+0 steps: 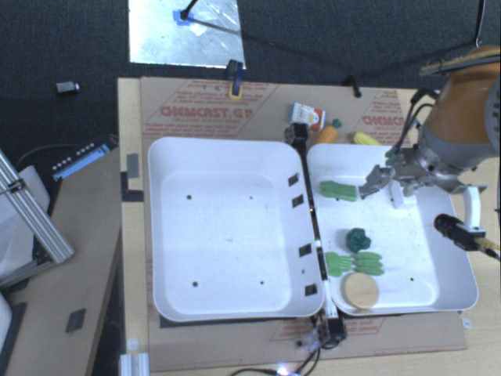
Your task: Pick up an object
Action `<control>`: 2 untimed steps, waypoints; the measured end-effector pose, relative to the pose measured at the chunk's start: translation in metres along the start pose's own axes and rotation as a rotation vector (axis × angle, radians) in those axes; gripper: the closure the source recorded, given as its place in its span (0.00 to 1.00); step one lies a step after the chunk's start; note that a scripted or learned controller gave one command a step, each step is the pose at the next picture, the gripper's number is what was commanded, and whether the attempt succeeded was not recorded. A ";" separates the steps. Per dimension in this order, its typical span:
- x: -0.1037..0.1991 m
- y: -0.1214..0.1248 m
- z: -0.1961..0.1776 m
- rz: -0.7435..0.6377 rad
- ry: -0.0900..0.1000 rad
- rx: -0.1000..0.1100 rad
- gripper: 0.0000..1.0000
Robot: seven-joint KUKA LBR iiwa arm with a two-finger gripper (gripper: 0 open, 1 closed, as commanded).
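Objects for picking lie in the right bin (450,288): a light green piece (338,190) near its upper left, a dark teal lump (358,239) lower down, two more green pieces (355,263) just below that, and a tan round disc (361,291) at the bin's near edge. We see the left bin (227,225) beside it, white and shallow, the two meeting along a dark seam with clips. Both bins sit on a tabletop (203,108) covered by a cardboard sheet printed in red, which we read as "CHEMCAST GP" though the letters are faint. Beyond the cardboard lies dark carpet (70,30) with a shiny metal plate (184,22) on it. An orange item (328,134) and a yellow one (365,139) rest on the cardboard behind the right bin. Our claw (385,180) hovers over the right bin's upper part, just right of the light green piece, and whether it is spread or pressed together we cannot tell.
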State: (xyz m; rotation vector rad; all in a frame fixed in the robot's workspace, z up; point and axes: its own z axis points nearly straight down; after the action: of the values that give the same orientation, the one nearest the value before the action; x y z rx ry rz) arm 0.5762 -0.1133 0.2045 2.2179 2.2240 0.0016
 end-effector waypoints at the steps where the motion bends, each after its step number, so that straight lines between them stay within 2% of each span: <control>1: 0.021 -0.062 0.111 0.002 0.004 0.012 0.00; 2: 0.019 -0.057 0.094 0.001 0.000 -0.002 1.00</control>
State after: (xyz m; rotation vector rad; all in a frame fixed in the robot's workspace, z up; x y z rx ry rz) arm 0.5192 -0.0943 0.1100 2.2179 2.2223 0.0031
